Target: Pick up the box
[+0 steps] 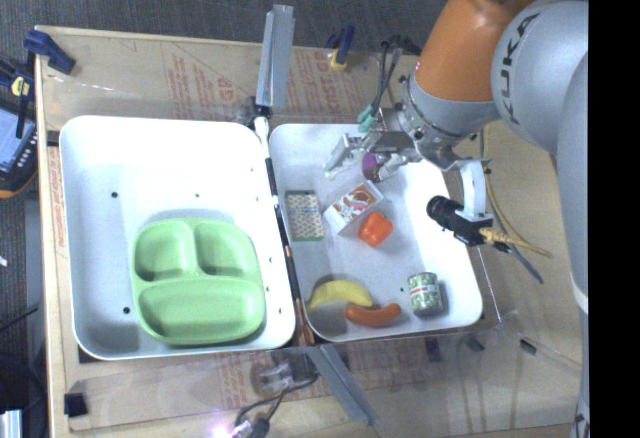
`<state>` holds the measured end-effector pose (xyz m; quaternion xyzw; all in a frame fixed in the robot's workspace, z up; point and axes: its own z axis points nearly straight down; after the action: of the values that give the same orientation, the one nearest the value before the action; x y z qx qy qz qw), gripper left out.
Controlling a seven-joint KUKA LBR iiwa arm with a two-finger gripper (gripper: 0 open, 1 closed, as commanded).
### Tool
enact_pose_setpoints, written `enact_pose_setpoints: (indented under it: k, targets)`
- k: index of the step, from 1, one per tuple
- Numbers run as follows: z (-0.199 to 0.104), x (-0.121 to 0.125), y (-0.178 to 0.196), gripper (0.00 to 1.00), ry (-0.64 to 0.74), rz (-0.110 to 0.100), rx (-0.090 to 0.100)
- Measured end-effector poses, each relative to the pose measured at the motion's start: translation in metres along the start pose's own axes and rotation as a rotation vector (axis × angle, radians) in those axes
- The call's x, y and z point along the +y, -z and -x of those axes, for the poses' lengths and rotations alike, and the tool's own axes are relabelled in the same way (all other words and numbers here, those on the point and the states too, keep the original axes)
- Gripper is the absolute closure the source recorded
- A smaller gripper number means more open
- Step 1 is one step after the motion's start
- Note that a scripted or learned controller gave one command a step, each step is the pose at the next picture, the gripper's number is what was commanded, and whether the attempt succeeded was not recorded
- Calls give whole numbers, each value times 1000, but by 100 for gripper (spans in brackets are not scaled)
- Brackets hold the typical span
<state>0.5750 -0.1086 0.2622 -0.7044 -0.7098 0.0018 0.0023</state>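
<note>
I find the box (354,207), a small white carton with red print, lying in the right bin (455,311), toward its far half and roughly mid-width. It sits tilted, with an orange piece (375,229) touching or just beside its near-right corner and a patterned flat packet (303,215) just to its left, close to the wall between the 2 bins.

The gripper (370,154) hangs just beyond the box's far edge, low over the bin. I cannot tell whether it is apart or together: the metal parts and a purple patch there blur into one another. Nothing shows between its fingers, so I do not record a grasp.

My judgement for the step in hand: I would bring the gripper a little nearer, centre it over the carton, turn the wrist so the jaws span the carton's short side, and descend straight. The orange piece crowds 1 corner, so I would keep the closing line away from it to avoid catching 2 items or pushing the box aside.

Arm pose: the arm (530,56) enters from the far right, its orange band (465,36) above the wrist, which points down and left into the bin.

Also present: a banana (338,294), a carrot-like piece (372,314) and a small can (425,293) along the near wall, well apart from the box. The left bin (100,156) holds a green tray (198,281).
</note>
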Motion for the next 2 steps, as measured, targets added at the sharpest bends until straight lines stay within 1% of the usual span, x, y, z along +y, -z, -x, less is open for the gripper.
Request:
enact_pose_setpoints:
  k: [1,2]
  targets:
    - [-13,30,-87,0,49,0,-2]
    - [-2,12,-150,0,55,26,-5]
